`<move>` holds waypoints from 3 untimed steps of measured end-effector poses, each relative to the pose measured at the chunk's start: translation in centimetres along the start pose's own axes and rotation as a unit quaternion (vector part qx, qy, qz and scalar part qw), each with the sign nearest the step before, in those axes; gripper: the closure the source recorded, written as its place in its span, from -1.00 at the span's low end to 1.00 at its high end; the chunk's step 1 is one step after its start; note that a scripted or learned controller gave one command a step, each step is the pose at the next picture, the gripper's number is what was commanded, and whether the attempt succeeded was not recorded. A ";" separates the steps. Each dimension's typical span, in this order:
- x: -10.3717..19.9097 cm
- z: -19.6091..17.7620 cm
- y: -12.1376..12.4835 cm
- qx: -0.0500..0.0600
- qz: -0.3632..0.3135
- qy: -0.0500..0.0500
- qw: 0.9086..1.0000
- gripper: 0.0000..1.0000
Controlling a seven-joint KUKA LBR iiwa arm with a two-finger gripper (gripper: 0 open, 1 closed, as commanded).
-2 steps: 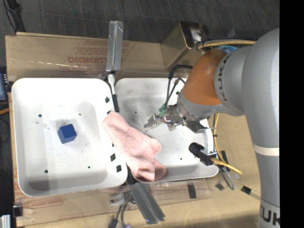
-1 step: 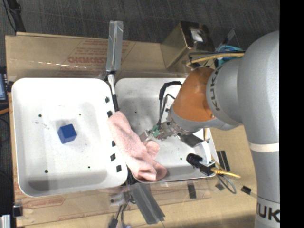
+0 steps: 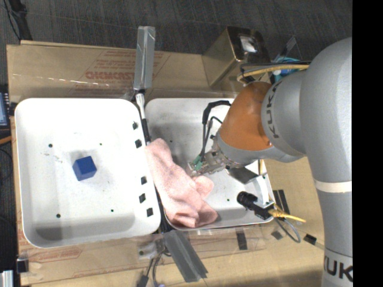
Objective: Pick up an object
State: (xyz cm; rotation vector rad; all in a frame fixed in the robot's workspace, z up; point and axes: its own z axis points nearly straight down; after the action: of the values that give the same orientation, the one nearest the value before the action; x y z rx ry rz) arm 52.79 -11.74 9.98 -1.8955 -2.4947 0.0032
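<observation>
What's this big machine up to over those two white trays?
A grey robot arm with an orange band reaches from the right into the right-hand bin. Its hand is low there, right beside a crumpled pink cloth lying along that bin's left side. Whether it has actually caught the cloth can't be told from here. A small blue cube sits alone in the left-hand bin, untouched.

The grey arm [image 3: 317, 118] reaches in from the right, bent downward at its orange band [image 3: 245, 124]. Its gripper [image 3: 202, 165] hangs low, pointing leftward.
</observation>
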 end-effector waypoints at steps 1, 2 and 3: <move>0.0 0.0 0.0 0.000 0.000 0.000 1.000 -1.00; -0.3 0.4 1.2 -0.002 -0.035 -0.003 0.999 -1.00; 2.4 0.7 -1.5 -0.002 -0.167 -0.002 0.986 -1.00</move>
State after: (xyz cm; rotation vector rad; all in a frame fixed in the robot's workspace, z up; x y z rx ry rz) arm 50.68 -9.84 9.25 -1.4549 -2.7802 0.0009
